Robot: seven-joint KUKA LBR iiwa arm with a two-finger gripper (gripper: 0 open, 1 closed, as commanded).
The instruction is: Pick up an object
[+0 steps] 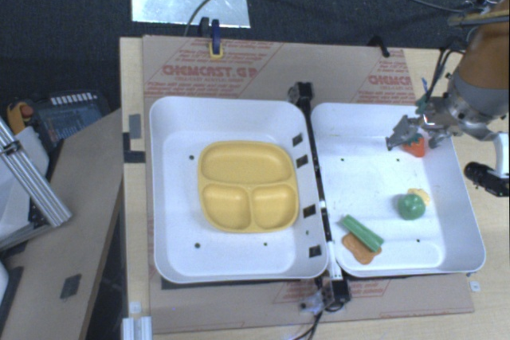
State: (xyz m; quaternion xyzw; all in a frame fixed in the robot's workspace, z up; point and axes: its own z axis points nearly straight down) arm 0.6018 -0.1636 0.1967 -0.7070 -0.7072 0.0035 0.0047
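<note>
Camera view. Right bin (pixel 458 247), front edge: green stick (pixel 362 232) lying over an orange piece (pixel 360 252); behind them a green ball (pixel 411 206) touching a yellow scrap (pixel 419 194).

Left bin (pixel 171 171): yellow tray (pixel 243 185).

Gripper (pixel 414 136): low over a red-orange item (pixel 414 146) at the right bin's back; jaw state cannot be told.

Step judged: the grasp attempt. Next: a confirmed pinch, then a lift.
</note>
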